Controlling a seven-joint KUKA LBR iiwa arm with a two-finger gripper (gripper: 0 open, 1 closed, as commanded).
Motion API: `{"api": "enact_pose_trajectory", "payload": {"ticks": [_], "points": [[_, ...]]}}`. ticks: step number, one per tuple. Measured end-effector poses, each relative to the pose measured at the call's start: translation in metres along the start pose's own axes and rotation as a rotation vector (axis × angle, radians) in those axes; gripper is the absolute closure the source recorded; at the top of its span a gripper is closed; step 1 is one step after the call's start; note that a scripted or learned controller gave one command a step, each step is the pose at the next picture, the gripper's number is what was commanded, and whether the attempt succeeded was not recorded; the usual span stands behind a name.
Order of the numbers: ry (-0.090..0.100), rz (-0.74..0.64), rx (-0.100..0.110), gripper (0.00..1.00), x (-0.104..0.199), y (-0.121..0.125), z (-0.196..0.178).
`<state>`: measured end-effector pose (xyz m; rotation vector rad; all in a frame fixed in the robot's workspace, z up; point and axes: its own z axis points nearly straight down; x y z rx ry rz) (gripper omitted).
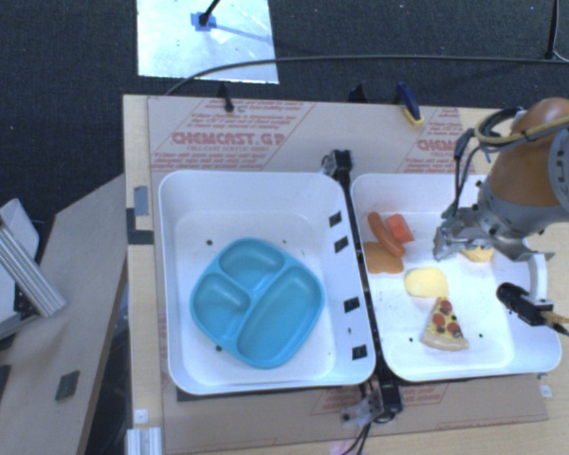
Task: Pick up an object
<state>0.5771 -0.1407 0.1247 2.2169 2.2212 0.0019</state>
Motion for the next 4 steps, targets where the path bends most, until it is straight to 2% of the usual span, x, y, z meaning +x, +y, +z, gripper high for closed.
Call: {"api": "enact_pose_trajectory", "payload": {"ticks": [1,3,4], "points": [[0.0,0.002,-0.002,1.0,-0.002,-0.006,-0.047],[-0.001,-0.003,-0.005,1.0,-0.008,-0.002,-0.162],[0.002,-0.007,0.002,1.0,0.036,-0.005,-0.15]]}}
